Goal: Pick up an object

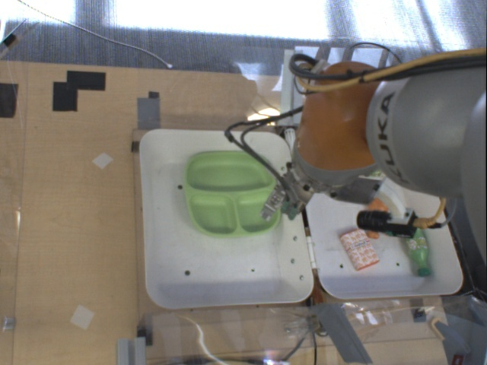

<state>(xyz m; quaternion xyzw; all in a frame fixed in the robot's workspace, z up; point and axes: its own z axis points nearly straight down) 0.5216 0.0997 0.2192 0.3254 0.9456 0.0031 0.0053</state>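
A light green divided plate [224, 192] lies in the left white bin [190, 272], towards its upper right. My gripper [275, 202] hangs low over the plate's right rim, close to the wall between the two bins. The grey arm with its orange band covers the upper part of the right bin [396, 284]. In that bin lie a pink and white packet [359, 249], a green bottle [418, 255] at the right side, and a small orange object [378, 206] partly hidden under the arm.
The bins stand side by side on a wooden bench with black markings [76, 88] at the upper left. Cables loop from the wrist over the left bin's upper right corner. Grey brackets sit at the bins' corners.
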